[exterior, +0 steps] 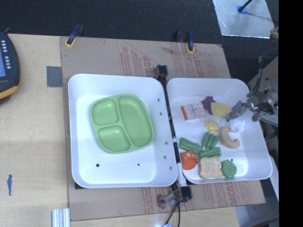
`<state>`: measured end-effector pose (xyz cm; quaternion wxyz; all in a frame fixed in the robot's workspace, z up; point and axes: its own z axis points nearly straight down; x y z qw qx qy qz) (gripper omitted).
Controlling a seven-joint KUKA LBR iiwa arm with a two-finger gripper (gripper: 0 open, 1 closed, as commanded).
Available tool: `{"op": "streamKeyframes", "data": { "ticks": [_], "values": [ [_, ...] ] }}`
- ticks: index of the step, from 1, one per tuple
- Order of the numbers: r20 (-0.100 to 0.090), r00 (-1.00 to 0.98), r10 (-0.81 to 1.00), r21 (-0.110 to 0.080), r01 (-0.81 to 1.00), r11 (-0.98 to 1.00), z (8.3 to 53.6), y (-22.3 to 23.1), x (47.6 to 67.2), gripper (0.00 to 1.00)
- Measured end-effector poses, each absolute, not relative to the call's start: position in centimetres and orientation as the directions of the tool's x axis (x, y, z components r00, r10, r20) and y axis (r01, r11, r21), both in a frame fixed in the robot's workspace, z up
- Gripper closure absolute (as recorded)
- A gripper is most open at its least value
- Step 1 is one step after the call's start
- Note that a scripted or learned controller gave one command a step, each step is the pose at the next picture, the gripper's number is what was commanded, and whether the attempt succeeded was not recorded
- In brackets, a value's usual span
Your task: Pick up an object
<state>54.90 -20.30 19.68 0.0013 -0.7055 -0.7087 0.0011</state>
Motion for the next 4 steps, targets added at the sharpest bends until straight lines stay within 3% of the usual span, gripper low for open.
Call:
{"op": "streamKeyframes", "data": {
  "ticks": [1,2,3,4],
  "values": [
    [0.005,-0.012,1.000,-0.007,1.000,0.012,8.8,-16.3,59.0,0.00],
    [0.000,-0.008,1.000,-0.004,1.000,0.008,10.4,-16.8,58.9,1.00],
    [0.000,-0.008,1.000,-0.005,1.000,0.008,10.4,-16.8,58.9,0.00],
    [0.002,-0.004,1.000,-0.009,1.000,0.004,9.1,-16.6,54.1,0.00]
  ]
}}
